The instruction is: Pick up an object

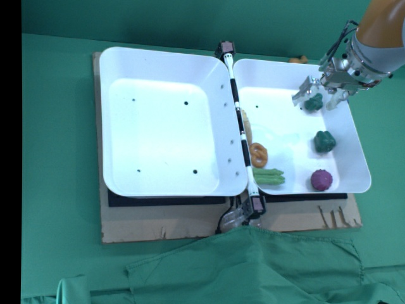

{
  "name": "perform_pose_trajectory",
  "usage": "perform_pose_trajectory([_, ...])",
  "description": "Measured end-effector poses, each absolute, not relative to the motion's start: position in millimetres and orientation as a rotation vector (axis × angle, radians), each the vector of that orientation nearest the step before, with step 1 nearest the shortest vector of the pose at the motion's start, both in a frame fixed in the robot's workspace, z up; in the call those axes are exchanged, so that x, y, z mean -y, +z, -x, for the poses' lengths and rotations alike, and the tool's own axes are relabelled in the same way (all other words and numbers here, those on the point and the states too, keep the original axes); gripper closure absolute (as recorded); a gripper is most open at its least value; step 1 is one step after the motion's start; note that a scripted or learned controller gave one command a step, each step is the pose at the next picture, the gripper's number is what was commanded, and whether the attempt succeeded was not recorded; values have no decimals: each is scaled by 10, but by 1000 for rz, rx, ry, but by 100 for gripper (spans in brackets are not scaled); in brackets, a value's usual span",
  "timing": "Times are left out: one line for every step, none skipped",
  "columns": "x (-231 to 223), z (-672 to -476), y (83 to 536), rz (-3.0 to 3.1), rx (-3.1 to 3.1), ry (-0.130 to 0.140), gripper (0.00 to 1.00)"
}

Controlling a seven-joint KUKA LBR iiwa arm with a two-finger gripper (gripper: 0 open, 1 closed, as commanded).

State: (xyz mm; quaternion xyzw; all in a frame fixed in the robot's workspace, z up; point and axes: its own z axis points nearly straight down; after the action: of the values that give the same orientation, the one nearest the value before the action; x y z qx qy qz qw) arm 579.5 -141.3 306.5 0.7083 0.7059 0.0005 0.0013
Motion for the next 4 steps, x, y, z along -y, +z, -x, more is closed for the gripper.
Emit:
perform_pose_trajectory([1413,-5795,3065,-2223,-2216,2,0])
perform_pose_trajectory([1472,-5883,2598,-2226,-2216,-3,0])
perform_pose_trajectory([1499,-5904,1991,-2226,-2217,-3,0])
perform_pose_trajectory([1518,-5932,1848,-2219,-2212,6,0])
